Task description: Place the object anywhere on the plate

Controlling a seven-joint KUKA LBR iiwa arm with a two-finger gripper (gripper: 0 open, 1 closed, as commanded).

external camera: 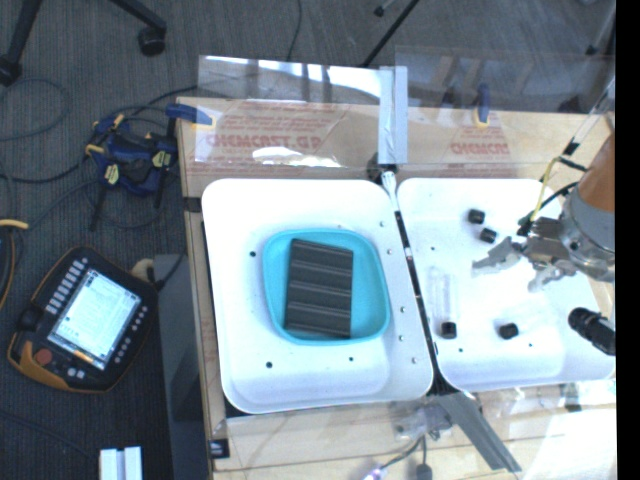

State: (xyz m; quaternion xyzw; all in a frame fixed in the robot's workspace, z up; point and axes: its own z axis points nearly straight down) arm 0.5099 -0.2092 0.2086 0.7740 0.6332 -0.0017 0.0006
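One grey ridged block [320, 287] lies on the blue plate [273, 293], left bin [230, 218].

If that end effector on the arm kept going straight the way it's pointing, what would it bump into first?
The end effector points down at the right white bin. It would probably meet the bin's bare floor first, between the small black pieces, though depth is hard to judge from above.

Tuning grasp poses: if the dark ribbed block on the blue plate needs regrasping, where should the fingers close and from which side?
Come straight down on the dark ribbed block and pinch its two long edges at mid-length. It lies flat in the blue plate, long axis running near to far, and the plate's raised rim probably blocks a sideways approach.
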